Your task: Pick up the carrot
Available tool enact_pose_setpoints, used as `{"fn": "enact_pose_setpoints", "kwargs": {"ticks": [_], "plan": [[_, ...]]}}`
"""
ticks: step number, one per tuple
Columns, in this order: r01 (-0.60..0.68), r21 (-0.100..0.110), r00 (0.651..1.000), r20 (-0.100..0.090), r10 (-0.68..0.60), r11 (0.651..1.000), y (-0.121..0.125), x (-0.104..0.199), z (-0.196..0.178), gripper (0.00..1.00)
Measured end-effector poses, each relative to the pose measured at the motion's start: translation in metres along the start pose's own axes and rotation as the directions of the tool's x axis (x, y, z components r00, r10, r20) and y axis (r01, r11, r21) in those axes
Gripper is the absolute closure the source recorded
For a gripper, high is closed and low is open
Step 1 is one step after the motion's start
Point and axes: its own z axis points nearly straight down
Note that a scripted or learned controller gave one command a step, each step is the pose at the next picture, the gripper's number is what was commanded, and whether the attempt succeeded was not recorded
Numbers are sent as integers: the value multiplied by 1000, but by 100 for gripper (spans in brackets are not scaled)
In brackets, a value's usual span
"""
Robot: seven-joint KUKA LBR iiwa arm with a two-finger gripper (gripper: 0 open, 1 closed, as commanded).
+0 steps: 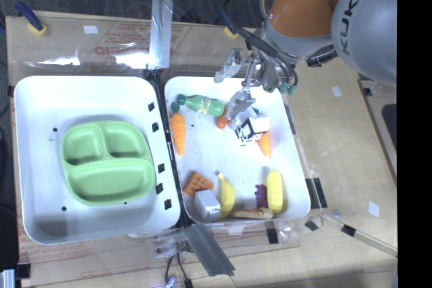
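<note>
Fingers [241, 106] hang over the right bin [297, 175], and honestly I can't tell if they're spread or pressed together, too cluttered there. Nearest the camera sit a yellow corn cob [275, 190], a banana [226, 193] and a ridged waffle [198, 182]. The carrot [177, 132] lies flat by the bin's left wall, long axis near-to-far, pointed tip toward us. Beyond it, a green bottle [200, 104] lies sideways. The arm [317, 0] leans in from the right, orange band up top. Left bin holds a green divided plate [106, 162].
</note>
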Motion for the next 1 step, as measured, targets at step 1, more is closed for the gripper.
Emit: {"fn": "enact_pose_setpoints", "kwargs": {"ticks": [1], "plan": [[-36,1,999,-2,36,999,-72,68,44,0]]}}
